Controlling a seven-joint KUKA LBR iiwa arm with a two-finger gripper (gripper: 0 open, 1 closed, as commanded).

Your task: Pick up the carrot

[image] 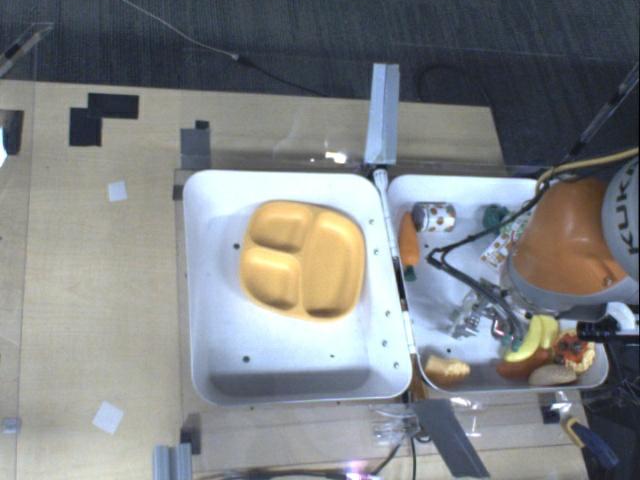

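Grey arm (575,233) reaches over right bin (470,190); gripper (478,316) low, finger state unreadable. Carrot (409,242) lies against bin's left wall. Left bin (215,268) holds a yellow tray (303,258).

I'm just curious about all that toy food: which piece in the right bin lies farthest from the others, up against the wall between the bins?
The carrot: orange and long, alone along the left wall. The banana and the rest crowd the bottom edge.

Arm (580,233) low, tool (478,316) downward
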